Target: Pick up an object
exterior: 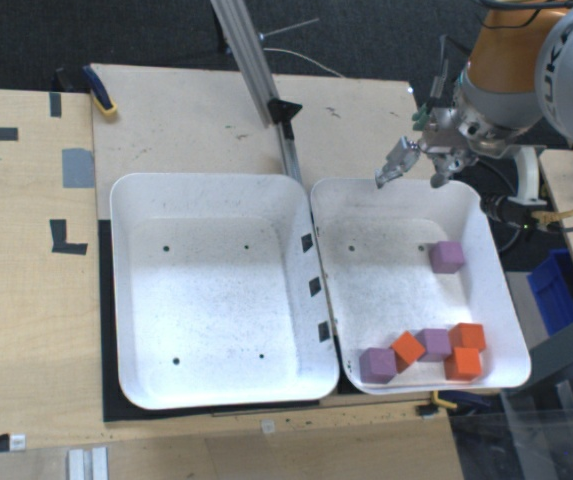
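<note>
I see the surface carrying two white bins. The left bin has nothing to pick; the right bin holds all the blocks. My arm reaches in from the right, and its gripper hangs above the far rim of the right bin, with the fingers spread wide and nothing between them. One purple cube lies alone near the right wall, well apart from the others. A cluster sits at the near edge: two purple cubes and three orange cubes, touching each other. I judge these blocks light and stiff, with flat faces. The lonely purple cube seems the easiest; I would take it on two opposite faces.
</note>
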